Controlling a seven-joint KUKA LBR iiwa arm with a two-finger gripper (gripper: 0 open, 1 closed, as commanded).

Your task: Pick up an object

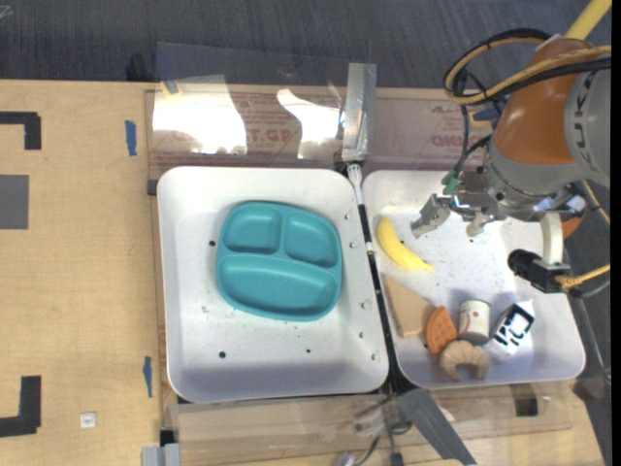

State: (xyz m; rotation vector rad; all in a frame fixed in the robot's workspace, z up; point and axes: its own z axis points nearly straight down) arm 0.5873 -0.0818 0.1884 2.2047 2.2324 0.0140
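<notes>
Our spread, empty gripper (pixel 452 216) just right of the smooth curved yellow banana (pixel 400 248) in the right bin (pixel 563 357).

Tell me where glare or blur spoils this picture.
Camera view: strong white glare on the clear sheet behind the left bin, washing out the print beneath; the teal tray and banana are evenly lit and sharp enough; the gripper is small and slightly soft against the right bin, so its finger gap is hard to read.
</notes>
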